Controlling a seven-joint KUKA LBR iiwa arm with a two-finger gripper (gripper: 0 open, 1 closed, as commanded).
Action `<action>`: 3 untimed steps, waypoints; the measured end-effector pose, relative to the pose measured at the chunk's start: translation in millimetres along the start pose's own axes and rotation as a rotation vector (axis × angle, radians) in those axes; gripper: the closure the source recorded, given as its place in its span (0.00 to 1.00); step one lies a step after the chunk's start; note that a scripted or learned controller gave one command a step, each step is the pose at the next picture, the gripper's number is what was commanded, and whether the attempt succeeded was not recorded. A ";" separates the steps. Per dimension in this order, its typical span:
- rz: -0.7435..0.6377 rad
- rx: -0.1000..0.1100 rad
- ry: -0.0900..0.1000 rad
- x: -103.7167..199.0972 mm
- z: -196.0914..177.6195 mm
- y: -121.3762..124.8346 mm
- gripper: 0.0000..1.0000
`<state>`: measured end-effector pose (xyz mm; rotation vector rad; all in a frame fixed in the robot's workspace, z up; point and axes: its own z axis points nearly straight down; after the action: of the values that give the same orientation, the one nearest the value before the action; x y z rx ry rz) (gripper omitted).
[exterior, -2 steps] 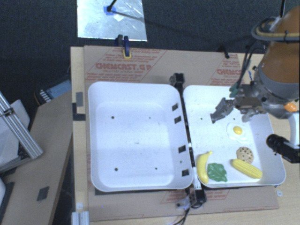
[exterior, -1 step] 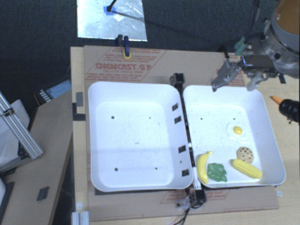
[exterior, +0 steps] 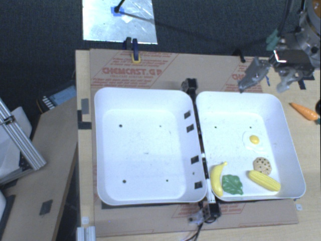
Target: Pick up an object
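Banana (exterior: 217,179), lettuce leaf (exterior: 232,184) and corn cob (exterior: 264,181) are lying in the right bin (exterior: 281,115) while the gripper (exterior: 269,79) is hovering above its far rim, fingers apart.

Arm's parked way up at about 2 o'clock in the shot, wrist pointing down-left. Gripper (exterior: 268,79) has both fingers (exterior: 252,77) spread wide apart, nothing sitting between them.

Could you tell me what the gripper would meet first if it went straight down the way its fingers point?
Probably the far rim of the right white bin, or the brown cardboard sheet beside it; the open two-finger gripper hangs above that edge, though depth is unclear.
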<state>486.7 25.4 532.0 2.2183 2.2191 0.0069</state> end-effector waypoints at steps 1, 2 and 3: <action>-0.001 0.020 -0.002 16.2 259.4 24.3 0.00; -0.007 0.008 0.002 65.7 283.4 7.8 0.00; -0.007 -0.015 0.006 96.4 71.1 5.4 0.00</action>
<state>492.5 121.9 461.0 2.2062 2.2226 0.0298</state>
